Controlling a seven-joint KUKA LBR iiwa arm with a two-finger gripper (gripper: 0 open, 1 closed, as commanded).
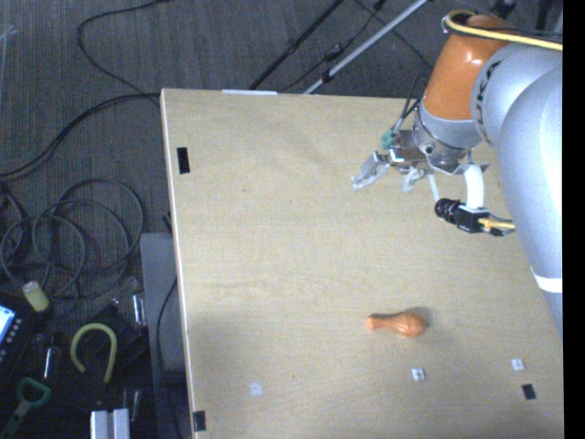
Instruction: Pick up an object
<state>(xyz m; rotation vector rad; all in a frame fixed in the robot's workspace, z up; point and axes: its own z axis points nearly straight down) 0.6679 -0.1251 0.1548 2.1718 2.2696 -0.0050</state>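
An orange pear-shaped toy (398, 324) lies on the table (274, 245), long axis left-right, well below the jaws (388, 174), which hang apart and bare

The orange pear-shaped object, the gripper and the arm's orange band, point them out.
orange pear-shaped object (398, 323), camera view, its bulbous body
gripper (388, 179), camera view, between its fingertips
orange band (457, 76), camera view, its curved face

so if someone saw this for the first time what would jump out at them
The big grey arm with its orange band fills the upper right, its gripper hanging above the pale wooden bench top. Below it, toward the lower right of the bench, a lone small orange object with a bulbous end and a narrow neck lies on its side. Black cables coil on the dark floor at left.
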